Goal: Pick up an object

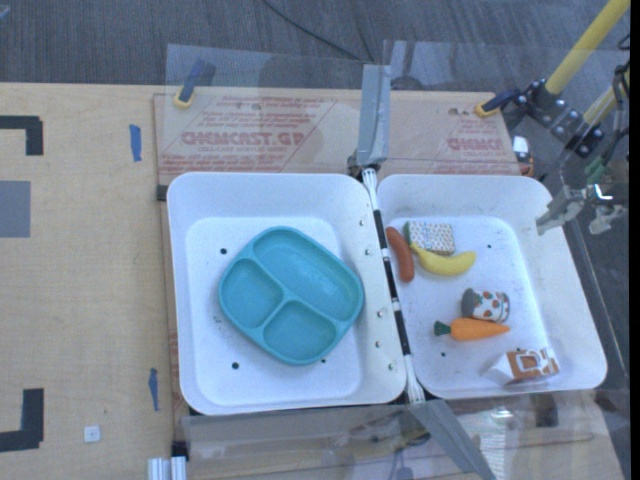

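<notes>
Wooden bench point(80, 268) carries two white bins side by side. Left bin point(195, 208) lies well away from the gripper point(581, 204), across the whole right bin, toward the view's left. Right bin point(455, 186) is the one next to the gripper, which hangs at its far right corner, about over the rim. Gripper partly lost in clutter at the frame edge, so I cannot tell whether it is wide or narrow; nothing seen in it. Teal divided plate point(290, 293) sits flat in the left bin, the largest item and the farthest from the gripper. All candidate objects are in the right bin, left of and below the gripper in the view. Yellow banana point(446, 261) lies curved, well left of the gripper. Red sausage point(401, 253) lies beyond the banana, against the bin's left wall. Speckled square block point(432, 236) touches the banana's upper side. Orange carrot point(473, 330) lies lower, pointing toward the gripper's side. Grey-and-white round item point(486, 303) sits just above the carrot, touching it. Small white-and-orange carton point(526, 365) rests below the gripper near the bin's front right corner.
</notes>
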Controlling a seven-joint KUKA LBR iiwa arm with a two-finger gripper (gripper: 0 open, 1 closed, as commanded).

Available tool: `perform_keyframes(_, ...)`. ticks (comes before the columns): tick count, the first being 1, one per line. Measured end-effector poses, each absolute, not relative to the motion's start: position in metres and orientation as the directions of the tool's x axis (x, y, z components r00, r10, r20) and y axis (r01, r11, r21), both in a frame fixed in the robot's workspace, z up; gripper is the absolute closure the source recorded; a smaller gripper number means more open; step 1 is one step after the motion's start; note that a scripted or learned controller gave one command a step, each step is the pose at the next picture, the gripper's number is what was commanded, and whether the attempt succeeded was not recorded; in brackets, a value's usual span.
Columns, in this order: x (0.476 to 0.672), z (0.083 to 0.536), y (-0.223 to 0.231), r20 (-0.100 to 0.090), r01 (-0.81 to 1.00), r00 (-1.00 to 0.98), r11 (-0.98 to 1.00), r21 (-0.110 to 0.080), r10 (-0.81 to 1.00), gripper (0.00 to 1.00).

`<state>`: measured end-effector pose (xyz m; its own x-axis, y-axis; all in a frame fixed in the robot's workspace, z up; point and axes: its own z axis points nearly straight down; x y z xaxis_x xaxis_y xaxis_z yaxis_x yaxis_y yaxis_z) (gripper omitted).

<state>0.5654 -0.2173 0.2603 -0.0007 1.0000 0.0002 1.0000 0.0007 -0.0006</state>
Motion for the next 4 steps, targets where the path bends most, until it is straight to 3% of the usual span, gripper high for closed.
perform_keyframes(1, 0.528, 0.263, -0.196, 0.001, 0.989, 0.149, -0.149, -0.002, 0.989, 0.0)
perform_keyframes(2, 0.519, 0.187, -0.143, 0.0, 0.99, 0.141, -0.141, -0.001, 0.99, 0.0)
perform_keyframes(3, 0.479, 0.222, -0.171, 0.002, 0.989, -0.151, 0.151, -0.002, 0.989, 0.0)
perform_keyframes(4, 0.515, 0.104, -0.176, -0.003, 0.955, -0.296, 0.296, 0.004, 0.955, 0.0)
